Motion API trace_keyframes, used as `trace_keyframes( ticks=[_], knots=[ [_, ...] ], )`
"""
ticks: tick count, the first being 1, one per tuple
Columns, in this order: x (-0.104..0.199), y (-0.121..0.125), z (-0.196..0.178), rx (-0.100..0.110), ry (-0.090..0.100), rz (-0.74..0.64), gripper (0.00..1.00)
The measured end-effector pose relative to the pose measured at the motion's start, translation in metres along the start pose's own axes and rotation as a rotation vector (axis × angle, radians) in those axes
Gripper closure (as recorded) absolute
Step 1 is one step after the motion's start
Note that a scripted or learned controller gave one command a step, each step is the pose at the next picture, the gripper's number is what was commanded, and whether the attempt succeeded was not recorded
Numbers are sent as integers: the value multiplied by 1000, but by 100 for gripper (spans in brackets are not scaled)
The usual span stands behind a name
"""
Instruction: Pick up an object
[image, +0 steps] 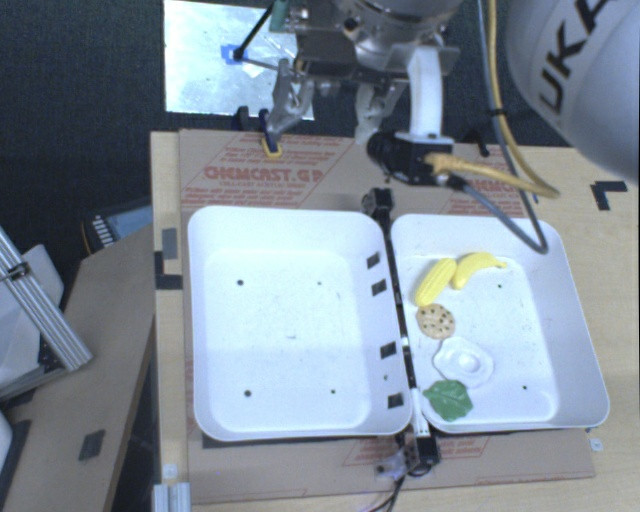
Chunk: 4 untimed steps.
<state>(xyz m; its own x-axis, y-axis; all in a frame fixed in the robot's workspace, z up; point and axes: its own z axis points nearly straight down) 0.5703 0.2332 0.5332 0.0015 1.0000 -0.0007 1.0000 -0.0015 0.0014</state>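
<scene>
The gripper (325, 105) hangs above the brown board at the far side of the bench, beyond the far rim of the left bin (210, 330), well apart from every object. Its two fingers are spread, one finger (281, 105) over the printed lettering on the board and the other (372, 110) nearer the seam between the bins, with nothing between them: the claw is released and grasps nothing. All the things to pick lie in the right bin (575, 370), gathered in its half nearest the left bin. A yellow corn cob (433, 281) lies at the far end of that group, with a yellow banana (476, 266) just beside it on the side away from the left bin, the two nearly touching. Nearer the camera than the corn sits a round speckled cookie (435, 320), just beside the dividing wall. Below the cookie lies a white fried egg (463, 362), pale against the bin floor, and a green leaf (448, 399) rests at the egg's near edge, close to the right bin's near corner beside the left bin. A yellow cable (500, 178) runs from the wrist over the far rim of the right bin.
</scene>
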Motion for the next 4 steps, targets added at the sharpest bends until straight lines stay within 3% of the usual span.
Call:
trace_keyframes(
  ticks=[1,2,3,4],
  knots=[
    [-1,99,1,0,0,1,0],
    [1,97,-13,-3,2,-4,100],
    [1,62,63,9,-2,-5,100],
    [2,23,73,3,1,-6,100]
  ],
)
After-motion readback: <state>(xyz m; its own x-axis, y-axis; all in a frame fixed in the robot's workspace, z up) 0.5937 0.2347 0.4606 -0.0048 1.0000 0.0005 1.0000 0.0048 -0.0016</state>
